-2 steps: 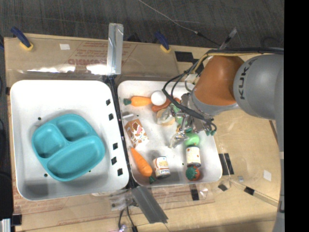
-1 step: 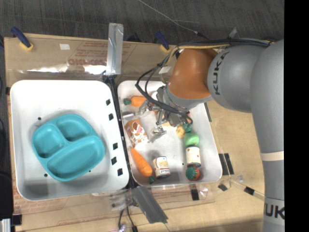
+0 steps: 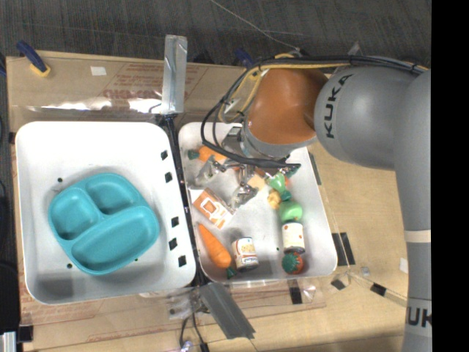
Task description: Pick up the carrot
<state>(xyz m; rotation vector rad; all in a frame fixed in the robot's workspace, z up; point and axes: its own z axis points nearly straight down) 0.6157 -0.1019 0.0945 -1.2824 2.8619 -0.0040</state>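
Grey arm [image 3: 366, 123], orange band at the wrist, reaches over the right bin [image 3: 322, 226], my landmark. Left of that bin I log the second white bin [image 3: 37, 167] bearing a teal divided plate [image 3: 102, 222]. Gripper [image 3: 245, 189] hangs over the landmark bin's upper middle; whether it is spread or closed I cannot tell. Carrot [image 3: 215, 247] lies at that bin's lower left, apart from the gripper, just beside a small can [image 3: 247, 254].
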